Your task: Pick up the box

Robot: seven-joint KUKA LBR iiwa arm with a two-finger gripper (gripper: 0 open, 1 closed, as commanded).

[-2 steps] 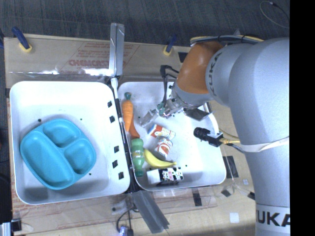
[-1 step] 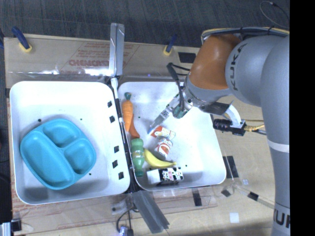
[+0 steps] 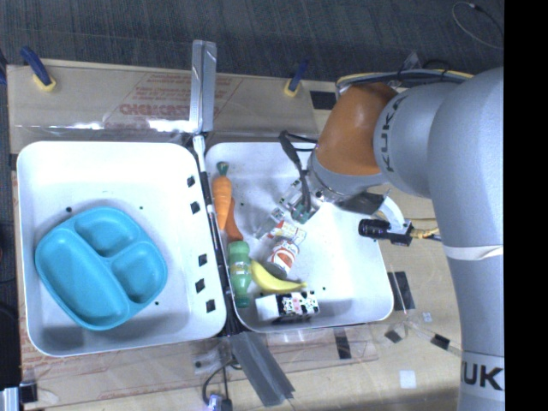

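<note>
The box is a small white carton with black patches. It lies flat against the near wall of the right bin. My gripper hangs over the middle of that bin, well behind the box and apart from it. It is low over a small red-and-white container. The grey arm with its orange band comes in from the right and hides the bin's far right part.
A yellow banana lies just behind the box. A green bottle and an orange carrot lie along the right bin's left wall. The left bin holds a blue divided plate.
</note>
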